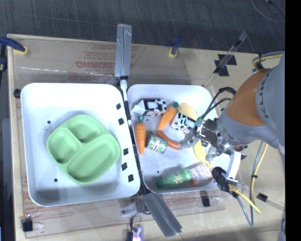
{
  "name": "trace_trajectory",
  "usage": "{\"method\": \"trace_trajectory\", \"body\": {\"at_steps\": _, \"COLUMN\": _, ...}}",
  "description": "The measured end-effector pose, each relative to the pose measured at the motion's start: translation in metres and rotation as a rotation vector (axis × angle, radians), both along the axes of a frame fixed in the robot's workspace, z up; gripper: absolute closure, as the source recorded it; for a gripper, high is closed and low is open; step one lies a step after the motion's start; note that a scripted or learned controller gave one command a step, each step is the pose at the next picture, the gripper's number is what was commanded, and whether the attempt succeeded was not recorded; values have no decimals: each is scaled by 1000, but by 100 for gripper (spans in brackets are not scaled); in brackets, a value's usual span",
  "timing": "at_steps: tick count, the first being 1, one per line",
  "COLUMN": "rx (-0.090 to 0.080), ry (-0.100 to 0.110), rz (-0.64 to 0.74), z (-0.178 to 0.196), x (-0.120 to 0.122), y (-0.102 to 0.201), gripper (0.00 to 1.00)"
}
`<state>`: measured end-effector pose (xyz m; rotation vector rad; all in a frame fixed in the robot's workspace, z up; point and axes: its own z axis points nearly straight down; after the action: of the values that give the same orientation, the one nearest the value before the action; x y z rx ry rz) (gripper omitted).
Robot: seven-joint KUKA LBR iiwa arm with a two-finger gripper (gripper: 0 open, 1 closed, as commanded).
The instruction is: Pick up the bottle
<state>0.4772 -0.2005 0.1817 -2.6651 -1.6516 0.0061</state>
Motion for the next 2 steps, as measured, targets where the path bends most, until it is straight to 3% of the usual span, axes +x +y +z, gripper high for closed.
{"method": "trace_trajectory", "body": {"at_steps": 1, "rx": 1, "ry": 2, "rz": 79, "z": -20, "x": -1, "y": 56, "gripper": 0}}
{"method": "trace_trajectory", "body": {"at_steps": 2, "rx": 1, "ry": 3, "rz": 57, "z": -61, "x": -2, "y": 21, "gripper": 0}}
